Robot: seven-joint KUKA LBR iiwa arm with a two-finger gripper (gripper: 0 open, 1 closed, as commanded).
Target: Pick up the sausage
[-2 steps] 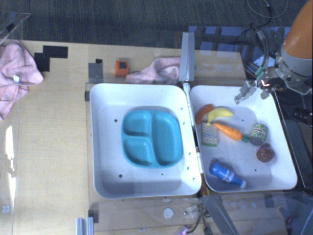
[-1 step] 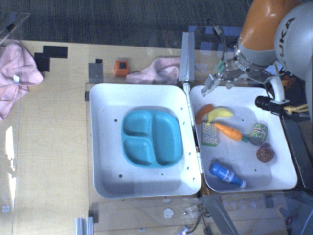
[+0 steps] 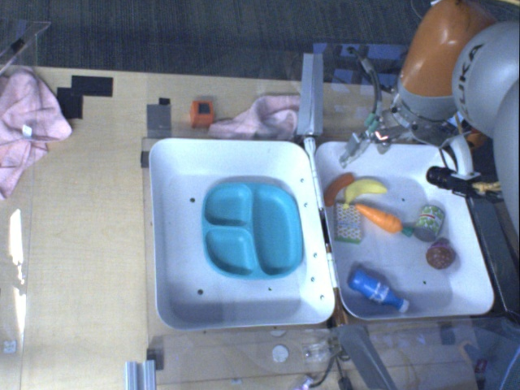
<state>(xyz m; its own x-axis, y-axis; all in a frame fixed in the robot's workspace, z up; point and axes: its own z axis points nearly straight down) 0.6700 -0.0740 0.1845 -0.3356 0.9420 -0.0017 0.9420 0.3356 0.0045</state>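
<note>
While you scan from the left, you'll see the left bin (image 3: 171,218) holding a blue divided tray (image 3: 250,228). Next over, in the right bin (image 3: 463,283), the sausage (image 3: 335,187) lies at the upper left near the divider — a banana (image 3: 366,188) is touching its right side, and a small box (image 3: 348,223) sits just below. Carrot (image 3: 380,217), blue bottle (image 3: 376,290), can (image 3: 430,218) crowd nearby. The gripper (image 3: 367,139) hangs above the sausage, holding nothing — you can't tell the finger state.
</note>
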